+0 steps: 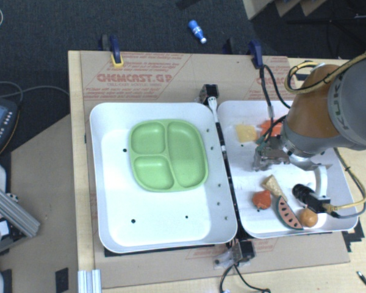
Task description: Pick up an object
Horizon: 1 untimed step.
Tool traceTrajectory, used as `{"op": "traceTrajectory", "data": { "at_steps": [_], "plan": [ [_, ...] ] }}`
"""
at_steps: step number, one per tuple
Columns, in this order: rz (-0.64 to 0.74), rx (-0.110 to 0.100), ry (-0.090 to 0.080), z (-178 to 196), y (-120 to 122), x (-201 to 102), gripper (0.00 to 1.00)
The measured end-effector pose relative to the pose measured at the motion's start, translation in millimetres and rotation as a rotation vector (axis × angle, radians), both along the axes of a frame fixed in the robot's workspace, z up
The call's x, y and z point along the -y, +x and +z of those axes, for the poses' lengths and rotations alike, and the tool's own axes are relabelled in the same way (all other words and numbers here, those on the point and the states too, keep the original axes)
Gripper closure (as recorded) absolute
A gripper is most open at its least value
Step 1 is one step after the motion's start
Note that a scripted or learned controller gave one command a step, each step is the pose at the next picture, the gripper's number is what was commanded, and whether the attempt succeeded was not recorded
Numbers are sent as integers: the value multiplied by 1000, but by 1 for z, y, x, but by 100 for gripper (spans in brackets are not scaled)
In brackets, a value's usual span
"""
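Note:
My gripper (263, 159) hangs low over the middle of the right bin (232, 118), on the grey arm with its orange band (310, 112). Just beyond it lie a pale yellow block (247, 133) and a small orange piece (266, 127), partly hidden by the wrist. Nearer the front of the bin are a tan wedge (271, 184), a red round piece (261, 200), a watermelon slice (286, 213) and an orange-yellow ball (309, 218). I see nothing between the gripper's tips.
The left bin (110, 182) holds a green divided plate (168, 155). A ridge where the two bin rims meet (224, 163) runs just left of the gripper. Blue clamps (115, 46) (255, 50) stand at the bench's back edge.

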<state>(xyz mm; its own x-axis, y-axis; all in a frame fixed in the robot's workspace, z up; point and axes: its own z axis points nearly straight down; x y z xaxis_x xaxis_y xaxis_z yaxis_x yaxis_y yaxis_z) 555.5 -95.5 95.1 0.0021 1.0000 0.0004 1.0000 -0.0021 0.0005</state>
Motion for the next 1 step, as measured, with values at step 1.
{"op": "traceTrajectory", "data": {
  "at_steps": [1],
  "plan": [
    [2,6,-2,49,10,5,100]
  ]
}}
